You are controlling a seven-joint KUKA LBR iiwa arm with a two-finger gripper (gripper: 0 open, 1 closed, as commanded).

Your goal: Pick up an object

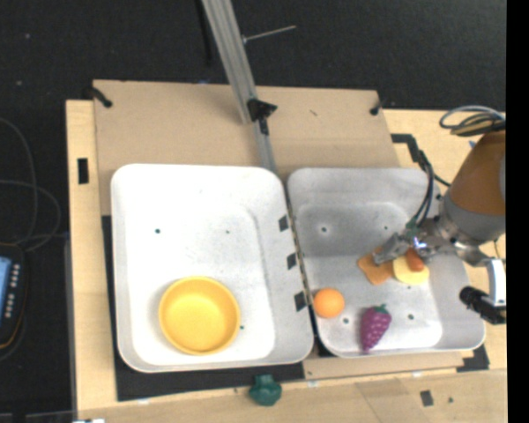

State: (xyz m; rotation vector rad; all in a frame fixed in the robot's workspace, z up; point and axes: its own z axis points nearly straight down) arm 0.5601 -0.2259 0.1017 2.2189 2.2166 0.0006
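Observation:
In the right bin (353, 201) lie an orange ball (329, 303), a purple grape bunch (375, 326), a flat orange piece (376, 270) and a pale yellow piece (412, 272) with a small orange bit on top. My gripper (397, 252) hangs low over the right bin's right half, directly above the flat orange piece and the yellow piece. Its grey fingers (389, 253) point left toward the orange piece. The arm's orange band (480, 179) shows at the right edge. Whether anything sits between the fingers is hidden.
The left bin (194, 210) holds a yellow bowl (198, 315) at its front. A metal pole (234, 51) slants from the top down to the gap between the bins. A small green object (265, 390) lies on the bench in front of the bins.

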